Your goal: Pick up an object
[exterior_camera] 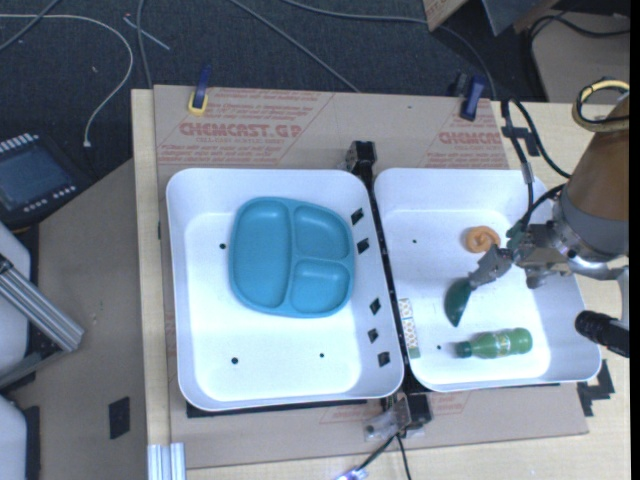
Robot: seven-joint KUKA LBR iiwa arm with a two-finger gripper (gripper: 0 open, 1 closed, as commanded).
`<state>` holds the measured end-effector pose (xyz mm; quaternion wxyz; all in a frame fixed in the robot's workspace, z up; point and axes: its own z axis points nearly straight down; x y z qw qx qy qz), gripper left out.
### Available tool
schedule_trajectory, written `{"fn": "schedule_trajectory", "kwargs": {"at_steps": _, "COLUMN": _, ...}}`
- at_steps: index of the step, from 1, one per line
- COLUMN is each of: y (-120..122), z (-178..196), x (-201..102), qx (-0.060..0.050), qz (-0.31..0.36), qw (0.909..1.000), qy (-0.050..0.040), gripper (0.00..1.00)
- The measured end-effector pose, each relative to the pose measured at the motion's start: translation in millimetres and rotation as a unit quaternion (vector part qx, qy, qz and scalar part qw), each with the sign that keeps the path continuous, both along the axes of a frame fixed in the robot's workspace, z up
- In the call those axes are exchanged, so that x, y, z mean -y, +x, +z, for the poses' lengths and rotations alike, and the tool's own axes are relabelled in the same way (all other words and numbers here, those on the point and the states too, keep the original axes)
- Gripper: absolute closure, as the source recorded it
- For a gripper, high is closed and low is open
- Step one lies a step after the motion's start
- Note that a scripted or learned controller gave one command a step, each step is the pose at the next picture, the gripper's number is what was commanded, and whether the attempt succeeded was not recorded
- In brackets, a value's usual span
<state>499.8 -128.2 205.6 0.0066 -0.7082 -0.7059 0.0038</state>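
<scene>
Left bin (200, 368): one blue divided plate (292, 256), lying flat, a little toward 12 o'clock of the bin's middle.

Right bin (430, 198): three loose items. An orange coiled piece (482, 238) near the bin's centre. A dark green object (458, 301), at 6 o'clock of the coiled piece. A green bottle (495, 345), lying on its side near the 6 o'clock wall, cap end toward 9 o'clock.

Arm: enters from 3 o'clock over the right bin. Gripper (488, 268) points toward 9 o'clock, its tip between the coiled piece and the dark green object, just at the upper end of the latter. Whether its fingers are spread or closed cannot be told from this angle; nothing is visibly held between them.

Step in hand, as judged: the approach to a pick, the dark green object being the likeliest target. All three items appear to rest on the bin floor.

Next move calls for: settling the tip squarely over the object, closing on it, then lifting clear without nudging the bottle at 6 o'clock.
</scene>
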Motion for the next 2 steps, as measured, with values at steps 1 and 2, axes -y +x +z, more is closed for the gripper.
{"fn": "schedule_trajectory", "kwargs": {"at_steps": 1, "y": 3, "z": 6, "x": 0, "qx": 0.006, "qz": 0.002, "qw": 1.0, "qy": -0.0011, "gripper": 0.0}}
{"fn": "schedule_trajectory", "kwargs": {"at_steps": 2, "y": 4, "z": -37, "x": 3, "qx": 0.004, "qz": 0.001, "qw": 1.0, "qy": -0.0006, "gripper": 0.0}}
